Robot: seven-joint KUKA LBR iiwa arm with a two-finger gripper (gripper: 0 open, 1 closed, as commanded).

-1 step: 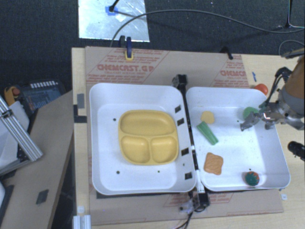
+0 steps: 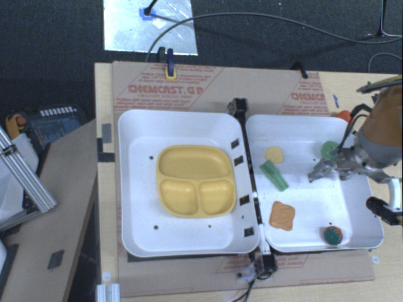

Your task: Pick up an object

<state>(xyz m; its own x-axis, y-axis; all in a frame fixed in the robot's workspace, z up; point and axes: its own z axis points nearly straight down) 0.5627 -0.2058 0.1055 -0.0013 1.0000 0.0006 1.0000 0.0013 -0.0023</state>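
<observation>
My pincer (image 2: 318, 172) (spread or not, I cannot tell) nears the green stick (image 2: 274, 175): light, stiff, best pinched mid-length.

From my remote station I find the lighting even and fairly bright, coming from overhead. The two white bins (image 2: 189, 121) are close to washed out, and their walls show little shading. A metal sheet (image 2: 150, 16) at the top throws patchy glare. Shadows are soft and short; I see a faint one under the yellow tray (image 2: 195, 181). The dark floor (image 2: 50, 36) holds grainy noise. Overall sharpness is modest, and small print on the cardboard (image 2: 167, 88) reads soft. The arm (image 2: 381, 131) at the right edge looks slightly smeared. I note no clear bending of straight lines near the edges.
</observation>
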